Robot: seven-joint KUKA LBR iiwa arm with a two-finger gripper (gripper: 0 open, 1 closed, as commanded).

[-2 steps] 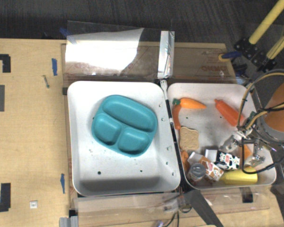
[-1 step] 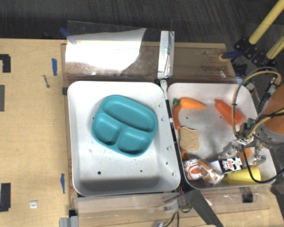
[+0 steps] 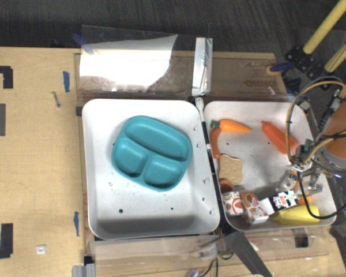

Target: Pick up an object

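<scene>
Bright overhead light, glare on plastic sheet (image 3: 127, 65)

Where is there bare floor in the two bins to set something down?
Left bin: a bare strip runs along the near wall below the teal divided plate, plus margins on either side of it. Right bin: one open patch in the middle, between the carrot, the bread slice and the gripper. Its near edge is crowded with small cartons and a yellow piece.

A single fixed camera looks down at a slant over both white bins (image 3: 98, 154), arm (image 3: 340, 146) entering from the right.
</scene>
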